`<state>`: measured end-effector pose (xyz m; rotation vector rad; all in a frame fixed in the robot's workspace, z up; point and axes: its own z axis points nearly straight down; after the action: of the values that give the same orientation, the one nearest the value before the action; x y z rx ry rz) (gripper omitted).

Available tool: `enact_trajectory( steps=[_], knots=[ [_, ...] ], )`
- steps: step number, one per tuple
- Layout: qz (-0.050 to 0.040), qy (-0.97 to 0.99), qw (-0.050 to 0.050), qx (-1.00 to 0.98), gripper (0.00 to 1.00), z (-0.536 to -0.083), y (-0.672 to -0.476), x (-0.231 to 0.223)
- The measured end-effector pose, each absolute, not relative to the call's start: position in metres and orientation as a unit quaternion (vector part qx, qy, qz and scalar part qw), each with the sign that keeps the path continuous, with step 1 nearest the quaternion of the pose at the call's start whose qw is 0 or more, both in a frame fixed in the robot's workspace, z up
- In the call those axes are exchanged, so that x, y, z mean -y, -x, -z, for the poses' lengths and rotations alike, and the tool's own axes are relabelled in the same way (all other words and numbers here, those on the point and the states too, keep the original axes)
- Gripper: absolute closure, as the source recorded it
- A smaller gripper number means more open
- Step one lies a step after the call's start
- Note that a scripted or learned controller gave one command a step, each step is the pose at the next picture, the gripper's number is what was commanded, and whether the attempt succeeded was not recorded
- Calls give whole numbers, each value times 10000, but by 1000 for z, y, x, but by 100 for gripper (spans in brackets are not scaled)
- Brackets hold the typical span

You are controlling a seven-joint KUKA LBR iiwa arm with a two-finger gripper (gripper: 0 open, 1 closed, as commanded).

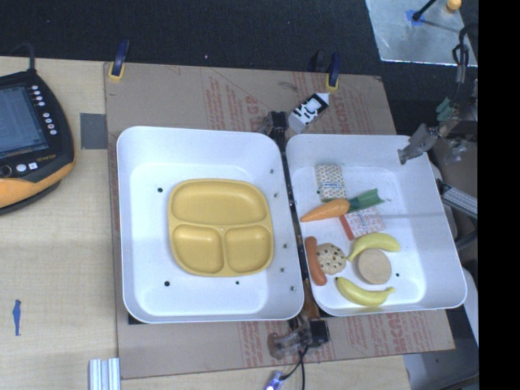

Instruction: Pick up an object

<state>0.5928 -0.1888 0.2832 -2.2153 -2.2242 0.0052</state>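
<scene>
The right bin [422, 218] holds several small items. An orange carrot [325, 210] with a green top lies in the middle, with a patterned packet [329, 179] just behind it. Toward the front lie two yellow bananas [375, 242] [363, 292] around a round tan disc [374, 265]. A speckled cookie [331, 257] and a red sausage [314, 262] are there too. A red-and-white packet [363, 220] sits beside the carrot. My gripper [418, 142] hangs as a grey shape over the bin's far right corner, apart from all the items.
The left bin [138, 218] holds a yellow three-compartment tray [221, 224]. A teach pendant [28, 140] lies on the bench at far left. Clamps [333, 70] [119, 59] pin the cardboard sheet at the back. Grey arm parts [455, 120] stand at the right edge.
</scene>
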Motion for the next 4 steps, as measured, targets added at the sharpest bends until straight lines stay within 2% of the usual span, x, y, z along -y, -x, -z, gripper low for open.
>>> enact_trajectory(
  steps=[1, 2, 3, 4],
  knots=[
    [-28, 7055, 37, 7087, 0, -125, -566, 146],
    [-27, 7051, 30, 7091, 0, -91, -570, 142],
    [-19, 7053, 17, 7089, 0, -91, -533, 126],
    [-19, 7044, 11, 7098, 0, -92, -573, 103]
  ],
)
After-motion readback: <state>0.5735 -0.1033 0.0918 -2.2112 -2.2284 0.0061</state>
